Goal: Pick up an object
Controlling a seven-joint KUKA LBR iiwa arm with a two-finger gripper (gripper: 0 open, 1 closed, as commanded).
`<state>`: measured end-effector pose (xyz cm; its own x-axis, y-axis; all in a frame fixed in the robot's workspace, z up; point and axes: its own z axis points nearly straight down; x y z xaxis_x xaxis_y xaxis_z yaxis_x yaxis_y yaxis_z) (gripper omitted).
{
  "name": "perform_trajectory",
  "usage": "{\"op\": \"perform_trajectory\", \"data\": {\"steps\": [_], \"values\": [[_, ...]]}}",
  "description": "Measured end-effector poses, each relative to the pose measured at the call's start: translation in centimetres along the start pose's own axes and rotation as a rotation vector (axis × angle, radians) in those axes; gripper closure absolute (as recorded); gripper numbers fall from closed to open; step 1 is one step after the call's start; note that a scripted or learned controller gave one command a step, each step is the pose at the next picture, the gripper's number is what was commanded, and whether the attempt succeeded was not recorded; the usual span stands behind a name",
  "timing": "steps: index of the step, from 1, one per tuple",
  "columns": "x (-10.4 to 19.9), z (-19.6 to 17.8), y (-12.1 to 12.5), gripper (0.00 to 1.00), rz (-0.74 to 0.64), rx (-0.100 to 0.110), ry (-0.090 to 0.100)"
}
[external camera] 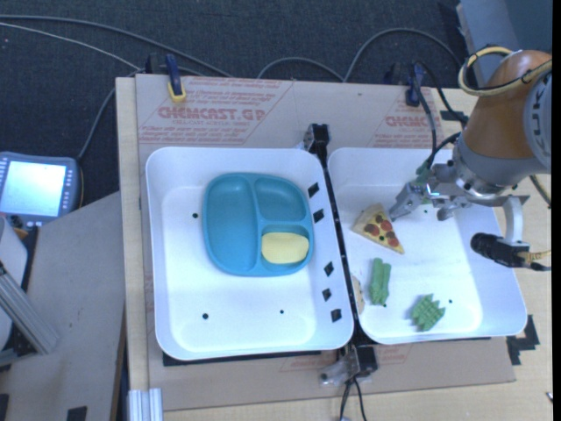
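Pizza slice point(379, 229) lies just left of gripper point(412, 202).

Right bin point(491, 301): open floor in the middle, pizza slice point(379, 229) and two green pieces point(379, 281) point(427, 312) crowd the left and front. Left bin point(175, 261): blue plate point(250, 217) fills the centre, front floor open.

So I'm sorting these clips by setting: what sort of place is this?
Likely a robotics lab test bench: a grey arm with an orange band reaches over two shallow white bins, toy food such as a plastic pizza slice lies inside, and cables trail across the dark floor.
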<state>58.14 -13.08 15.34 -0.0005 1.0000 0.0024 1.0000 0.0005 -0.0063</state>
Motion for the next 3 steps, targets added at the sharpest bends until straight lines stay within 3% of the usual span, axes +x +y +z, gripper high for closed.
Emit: {"op": "perform_trajectory", "data": {"steps": [1, 2, 3], "values": [[-0.2, 6.2, 0.1, 0.0, 0.002, -0.002, -0.001], [-0.3, 6.4, 0.3, 0.0, 0.001, -0.009, -0.002], [-0.1, 5.2, 0.6, 1.0, 0.0, -0.017, 0.001]]}}
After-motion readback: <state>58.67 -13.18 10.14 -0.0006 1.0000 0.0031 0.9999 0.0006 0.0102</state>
